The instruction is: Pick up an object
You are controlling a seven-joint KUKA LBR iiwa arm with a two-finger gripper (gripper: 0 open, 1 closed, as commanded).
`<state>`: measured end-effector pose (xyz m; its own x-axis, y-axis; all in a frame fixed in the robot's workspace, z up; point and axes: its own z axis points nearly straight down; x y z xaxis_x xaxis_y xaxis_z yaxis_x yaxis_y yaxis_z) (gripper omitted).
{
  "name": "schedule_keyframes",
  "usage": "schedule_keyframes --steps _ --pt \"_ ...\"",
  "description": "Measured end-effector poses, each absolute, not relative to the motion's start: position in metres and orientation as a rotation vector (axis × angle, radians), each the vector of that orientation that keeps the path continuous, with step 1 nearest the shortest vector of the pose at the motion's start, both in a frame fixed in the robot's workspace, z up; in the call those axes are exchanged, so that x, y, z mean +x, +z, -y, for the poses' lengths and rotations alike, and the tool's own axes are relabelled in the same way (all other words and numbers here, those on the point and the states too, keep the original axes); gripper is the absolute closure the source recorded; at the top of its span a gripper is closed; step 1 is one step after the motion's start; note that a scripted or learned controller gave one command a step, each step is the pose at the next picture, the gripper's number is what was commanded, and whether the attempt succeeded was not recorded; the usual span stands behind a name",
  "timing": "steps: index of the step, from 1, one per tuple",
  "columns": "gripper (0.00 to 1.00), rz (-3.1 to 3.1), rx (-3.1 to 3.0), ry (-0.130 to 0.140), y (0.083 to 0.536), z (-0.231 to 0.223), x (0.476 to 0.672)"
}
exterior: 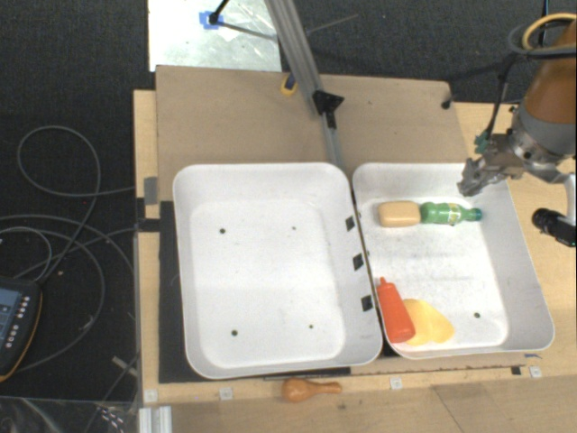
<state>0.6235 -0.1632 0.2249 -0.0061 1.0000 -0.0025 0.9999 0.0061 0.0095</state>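
The table [397,106] carries my two white bins side by side; the left bin [261,269] has nothing for me, so my attention goes to the right bin [518,269]. In it, near the far wall, a tan bread-like piece [398,214] lies touching a small green bottle [450,213], and at the near edge a red bottle [394,310] lies against a yellow object [430,322]. A small brown thing [309,388] rests on the table in front of the bins. My end effector [472,179] hangs over the far right part of the right bin, above and just beside the green bottle, and it carries nothing; if it is released or clenched, I cannot tell from here. I judge that I am in the approach step, before any grasp. The next move calls for choosing one object, probably the green bottle, centering over it and descending carefully, because the bread piece touches it.
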Motion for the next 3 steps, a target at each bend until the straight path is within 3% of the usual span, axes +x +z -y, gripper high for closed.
schedule_keyframes --steps 1,3 --pt "1.0 -2.226 2.212 0.003 0.229 0.163 0.625" --pt "1.0 -2.234 2.211 0.003 0.232 0.056 0.589"
